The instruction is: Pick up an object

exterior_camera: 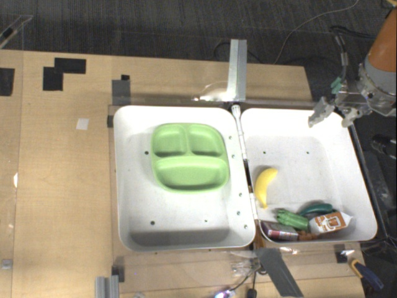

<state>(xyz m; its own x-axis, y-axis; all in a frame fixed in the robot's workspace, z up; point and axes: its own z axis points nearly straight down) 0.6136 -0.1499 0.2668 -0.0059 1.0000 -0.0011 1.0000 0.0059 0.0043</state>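
The gripper [332, 109] hovers at the upper right of the frame over the right bin's [298, 138] far rim, fingers spread and empty, while the banana [265, 185] lies well below and left of it, its long axis running roughly top to bottom.

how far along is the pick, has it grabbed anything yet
Nothing looks picked yet. The gripper hangs over the right bin's far right corner with nothing between its fingers. The banana and the clutter at the near edge lie in the bin. Reaching down, gripping and lifting remain.
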